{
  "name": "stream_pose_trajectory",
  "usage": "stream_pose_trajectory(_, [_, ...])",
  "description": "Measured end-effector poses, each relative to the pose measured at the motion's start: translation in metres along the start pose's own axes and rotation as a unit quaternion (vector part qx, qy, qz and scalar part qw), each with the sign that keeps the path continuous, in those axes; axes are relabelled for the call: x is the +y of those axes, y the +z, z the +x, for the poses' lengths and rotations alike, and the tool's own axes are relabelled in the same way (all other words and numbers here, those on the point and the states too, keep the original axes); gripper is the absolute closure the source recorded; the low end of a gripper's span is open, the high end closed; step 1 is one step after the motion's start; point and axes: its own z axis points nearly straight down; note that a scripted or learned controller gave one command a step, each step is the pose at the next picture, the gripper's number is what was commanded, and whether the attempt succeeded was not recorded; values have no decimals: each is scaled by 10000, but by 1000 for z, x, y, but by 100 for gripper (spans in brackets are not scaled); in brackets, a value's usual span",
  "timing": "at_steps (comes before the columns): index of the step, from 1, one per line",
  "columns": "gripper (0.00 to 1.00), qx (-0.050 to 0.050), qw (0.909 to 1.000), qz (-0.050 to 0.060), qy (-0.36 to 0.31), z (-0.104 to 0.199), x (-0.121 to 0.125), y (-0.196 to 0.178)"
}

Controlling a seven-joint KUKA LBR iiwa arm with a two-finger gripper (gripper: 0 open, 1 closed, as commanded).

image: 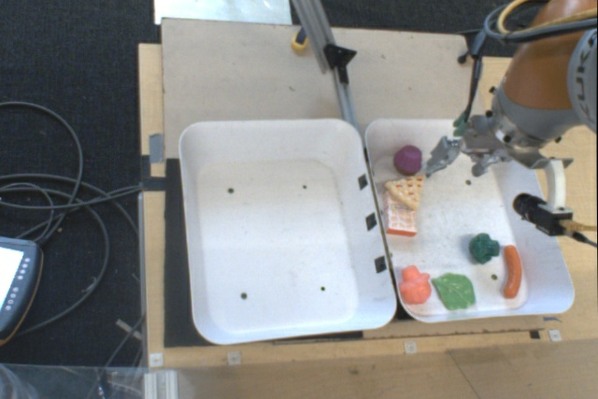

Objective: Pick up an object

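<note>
The right bin (551,294) holds several toy foods. A purple ball (407,160) lies at its back left, with a yellow waffle wedge (405,192) and a red and white box (401,220) just in front of it. Near the front lie a red-orange piece (415,285), a light green leaf (454,291), a dark green broccoli (483,248) and an orange sausage (511,271). My gripper (461,162) hangs over the back of this bin, just right of the purple ball. It is open, and nothing sits between the fingers.
The left bin (201,229) sits beside the right one, and black clips join their shared edge. A grey pole (313,5) slants over the bench at the back. Cables and a tablet lie on the floor to the left.
</note>
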Motion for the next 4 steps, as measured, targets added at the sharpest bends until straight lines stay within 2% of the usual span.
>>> stream_pose_trajectory(1, [0,1,10000,-3,5,0,0,0])
stream_pose_trajectory(2, [0,-4,10000,17,22,-6,3,44])
stream_pose_trajectory(3, [0,9,10000,-54,23,-8,8,99])
stream_pose_trajectory(4, [0,-15,9999,-127,14,-9,17,100])
